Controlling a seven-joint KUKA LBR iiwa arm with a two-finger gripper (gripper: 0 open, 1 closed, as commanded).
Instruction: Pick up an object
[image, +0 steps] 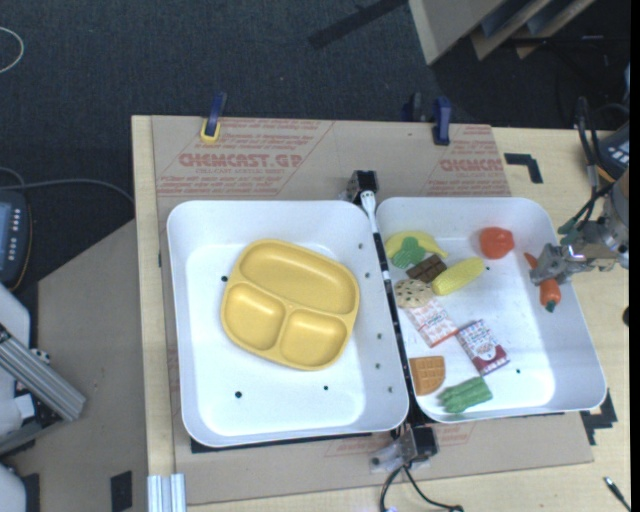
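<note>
Light: we got bright, even overhead light on the white bins (190, 300).
Shadows: soft and faint.
Glare: mild on the yellow tray (290, 303).
Sharpness: small items looked a bit soft.

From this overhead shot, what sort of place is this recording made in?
Most likely a robotics lab bench set up for grasping trials: two white bins clamped onto a cardboard-covered board, toy food scattered in the right bin, a yellow divided tray in the left, and cables on dark carpet.

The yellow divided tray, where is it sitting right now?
The yellow divided tray lies in the left white bin, near its middle, across the divider from the right bin's toy food.
</note>
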